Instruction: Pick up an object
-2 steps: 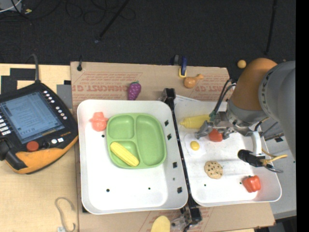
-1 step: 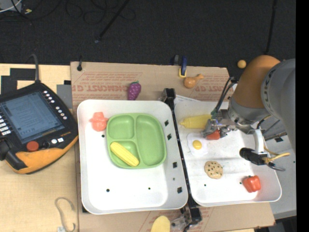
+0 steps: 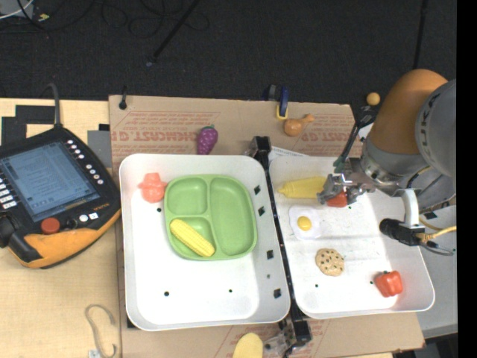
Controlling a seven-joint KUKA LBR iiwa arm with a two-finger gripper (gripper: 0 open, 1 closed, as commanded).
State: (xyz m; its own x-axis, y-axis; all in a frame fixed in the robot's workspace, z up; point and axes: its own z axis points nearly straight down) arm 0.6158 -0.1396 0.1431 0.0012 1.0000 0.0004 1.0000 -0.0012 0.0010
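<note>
Over the right bin (image 3: pixel 417 304) my claw (image 3: pixel 337 193) is hovering low, and its fingers are closing on a small red object (image 3: pixel 339 198). Just left of my claw a yellow toy (image 3: pixel 302 189) is lying. Behind it, the cardboard (image 3: pixel 164 129) is showing mirrored print which I cannot read with certainty.

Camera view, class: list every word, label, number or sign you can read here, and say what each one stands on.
Brown cardboard sheet under the white bins: red print, upside down, seems to read "CHICKEN" in two places; too faint to be sure.
Grey and orange handheld control pendant: lines of text on its screen, too small to read.
Pendant's buttons: markings too small to read.
No text on the toy foods, the green divided plate or the bins.
</note>
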